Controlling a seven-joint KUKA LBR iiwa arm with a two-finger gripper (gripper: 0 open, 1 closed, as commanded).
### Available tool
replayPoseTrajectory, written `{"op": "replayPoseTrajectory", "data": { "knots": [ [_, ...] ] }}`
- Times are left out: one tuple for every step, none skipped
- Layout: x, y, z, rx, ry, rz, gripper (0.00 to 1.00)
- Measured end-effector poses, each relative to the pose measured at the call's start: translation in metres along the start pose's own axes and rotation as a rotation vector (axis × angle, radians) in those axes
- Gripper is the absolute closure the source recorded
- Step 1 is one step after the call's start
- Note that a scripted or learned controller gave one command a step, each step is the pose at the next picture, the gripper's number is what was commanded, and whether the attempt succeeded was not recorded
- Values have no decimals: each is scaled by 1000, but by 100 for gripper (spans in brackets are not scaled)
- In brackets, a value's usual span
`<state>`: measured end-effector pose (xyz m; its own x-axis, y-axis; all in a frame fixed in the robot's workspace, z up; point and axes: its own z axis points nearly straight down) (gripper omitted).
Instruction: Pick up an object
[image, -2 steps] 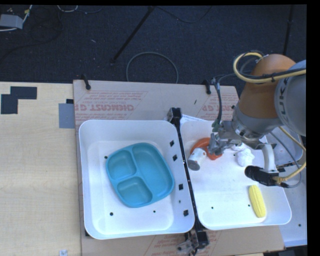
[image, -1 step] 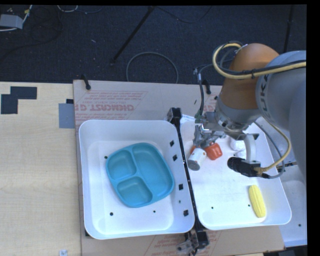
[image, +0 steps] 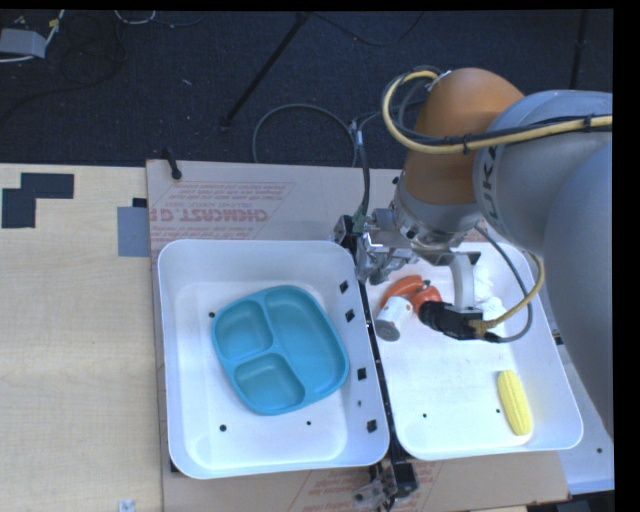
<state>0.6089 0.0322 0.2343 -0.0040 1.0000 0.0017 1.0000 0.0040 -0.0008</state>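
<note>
At the near right corner of the right bin (image: 450, 445) lies a yellow corn cob (image: 514, 402), lengthwise along the right wall and just inside it, with bare white floor to its left across the whole near half of that bin. In the left bin (image: 190, 440) a blue divided plate (image: 278, 348) sits flat near the middle, slightly turned, with room all round it. The two bins meet at a shared middle edge.

Further back, in the far left corner of the right bin, an orange and white object (image: 405, 297) lies just beside that middle edge. The hand (image: 385, 258) hangs right above it, close to the far wall; whether it is released or clenched cannot be told. A small white crumpled thing (image: 487, 290) lies near the far right, partly under the arm (image: 540, 170), which covers that bin's far right side. Both bins rest on a cardboard sheet (image: 230, 205) on the worktop (image: 70, 350).
</note>
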Motion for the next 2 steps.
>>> {"op": "replayPoseTrajectory", "data": {
  "knots": [
    [44, -1, 9, 3, -2, 2, 100],
    [44, -1, 8, 3, -3, 1, 0]
  ]
}}
